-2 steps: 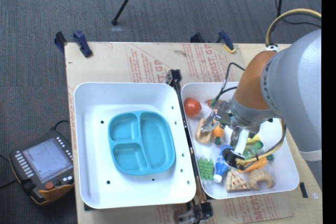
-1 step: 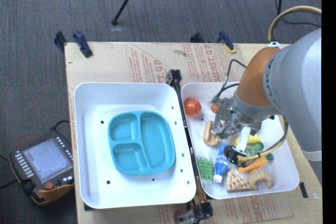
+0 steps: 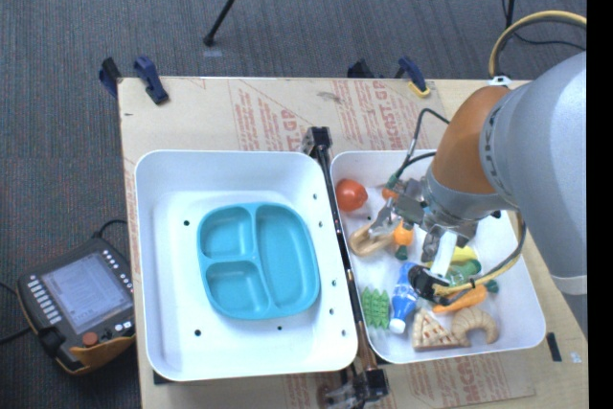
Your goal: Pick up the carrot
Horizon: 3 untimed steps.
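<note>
The carrot (image 3: 465,301) is not picked up yet. It lies flat in the right bin (image 3: 533,319), in the lower right part of the frame, with its green top pointing to the right. It sits just above a croissant (image 3: 477,329) and a pizza slice (image 3: 431,332).

The gripper (image 3: 410,217) is low over the same bin but further up and to the left, near the bin's middle. There it is close to a small orange piece (image 3: 403,234) and a tan piece (image 3: 368,240), with a red tomato (image 3: 351,194) to its left. It is apart from the carrot and nothing of the carrot is in its grasp. I cannot tell whether it is open or closed, because the wrist hides it from above.

By my judgement the arm has reached the correct bin and no more. It has yet to move toward the lower right, come down around the carrot, close on it and lift. The crowding of toys beside the carrot may make a clean grasp hard.

The left bin (image 3: 146,206) holds a blue divided plate (image 3: 259,261).
</note>
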Motion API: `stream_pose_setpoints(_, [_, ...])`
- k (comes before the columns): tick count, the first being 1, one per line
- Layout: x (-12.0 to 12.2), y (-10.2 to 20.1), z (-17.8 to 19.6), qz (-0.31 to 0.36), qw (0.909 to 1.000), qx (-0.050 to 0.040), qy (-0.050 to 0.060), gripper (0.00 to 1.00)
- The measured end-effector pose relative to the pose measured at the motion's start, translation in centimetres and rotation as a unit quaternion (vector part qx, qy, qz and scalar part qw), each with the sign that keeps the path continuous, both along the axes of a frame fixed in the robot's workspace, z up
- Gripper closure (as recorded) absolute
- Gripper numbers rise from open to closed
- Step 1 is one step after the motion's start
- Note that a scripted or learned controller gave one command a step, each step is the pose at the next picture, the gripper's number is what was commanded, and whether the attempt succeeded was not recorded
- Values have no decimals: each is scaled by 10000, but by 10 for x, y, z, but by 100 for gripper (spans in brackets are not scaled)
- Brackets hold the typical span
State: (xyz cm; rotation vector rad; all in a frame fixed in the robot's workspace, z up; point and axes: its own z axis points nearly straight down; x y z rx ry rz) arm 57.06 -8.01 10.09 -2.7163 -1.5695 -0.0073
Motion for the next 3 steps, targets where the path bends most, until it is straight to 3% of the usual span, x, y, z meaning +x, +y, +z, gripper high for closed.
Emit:
stream_pose_setpoints(1, [0,0,10,5,10000,11,15,100])
stream_pose_setpoints(2, [0,0,9,6,10000,11,15,0])
stream_pose_setpoints(3, [-18,-3,-11,1022,9948,-20,0,0])
